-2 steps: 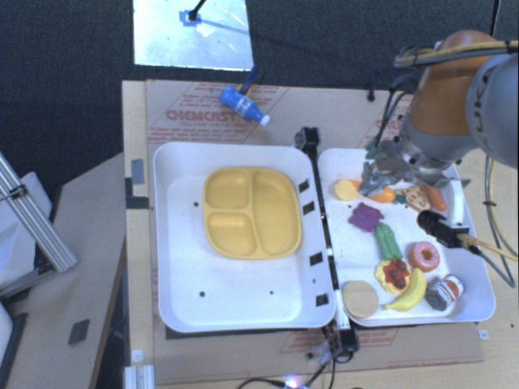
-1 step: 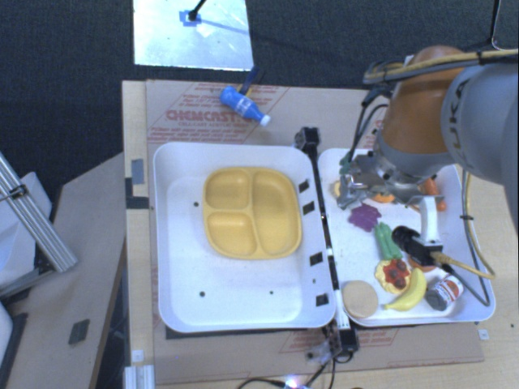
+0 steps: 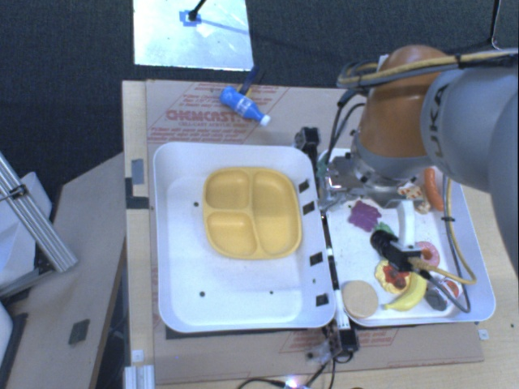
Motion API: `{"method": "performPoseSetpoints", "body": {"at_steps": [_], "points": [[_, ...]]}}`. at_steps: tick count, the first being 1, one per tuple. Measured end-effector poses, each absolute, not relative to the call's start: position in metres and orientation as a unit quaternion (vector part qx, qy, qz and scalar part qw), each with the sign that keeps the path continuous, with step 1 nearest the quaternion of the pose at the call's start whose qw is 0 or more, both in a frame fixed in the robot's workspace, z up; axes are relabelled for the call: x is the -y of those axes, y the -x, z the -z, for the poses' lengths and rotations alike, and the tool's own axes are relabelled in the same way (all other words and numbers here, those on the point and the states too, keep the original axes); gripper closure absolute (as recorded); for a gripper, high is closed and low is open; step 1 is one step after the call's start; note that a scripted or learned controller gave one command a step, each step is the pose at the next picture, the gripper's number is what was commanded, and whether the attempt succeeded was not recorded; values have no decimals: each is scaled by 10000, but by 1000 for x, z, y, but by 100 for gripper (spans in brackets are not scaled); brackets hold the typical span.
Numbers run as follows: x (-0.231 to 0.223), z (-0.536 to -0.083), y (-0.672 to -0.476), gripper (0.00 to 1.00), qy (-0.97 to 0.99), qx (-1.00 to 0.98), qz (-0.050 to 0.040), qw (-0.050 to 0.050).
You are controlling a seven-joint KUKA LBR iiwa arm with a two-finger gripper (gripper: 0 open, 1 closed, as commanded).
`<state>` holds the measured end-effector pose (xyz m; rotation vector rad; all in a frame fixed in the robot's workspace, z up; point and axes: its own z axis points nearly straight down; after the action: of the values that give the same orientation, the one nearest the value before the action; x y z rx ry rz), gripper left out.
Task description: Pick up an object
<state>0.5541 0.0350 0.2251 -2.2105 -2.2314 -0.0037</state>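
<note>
My grey arm with its orange band (image 3: 405, 96) hangs over the far half of the right bin (image 3: 478, 298). The gripper (image 3: 350, 183) sits beneath the wrist, close to the bin's left wall and just above a purple toy (image 3: 364, 215). Nearer the front of that bin lie a black piece (image 3: 389, 248), a yellow banana (image 3: 409, 295), a round tan disc (image 3: 360, 299) and a red and yellow flat toy (image 3: 392, 275). An orange carrot (image 3: 432, 188) pokes out beside the arm. I see nothing held.
The left bin (image 3: 174, 241) holds a yellow divided plate (image 3: 250, 212). A blue bottle (image 3: 242, 104) lies on the cardboard behind the bins. Black clips (image 3: 317, 258) line the wall between the bins. Cables (image 3: 450, 254) trail across the right bin.
</note>
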Motion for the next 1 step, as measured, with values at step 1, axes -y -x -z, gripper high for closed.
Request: {"method": "performPoseSetpoints", "body": {"at_steps": [1], "points": [[-34,-221,-537,100,7068,7074,-3,4]]}}
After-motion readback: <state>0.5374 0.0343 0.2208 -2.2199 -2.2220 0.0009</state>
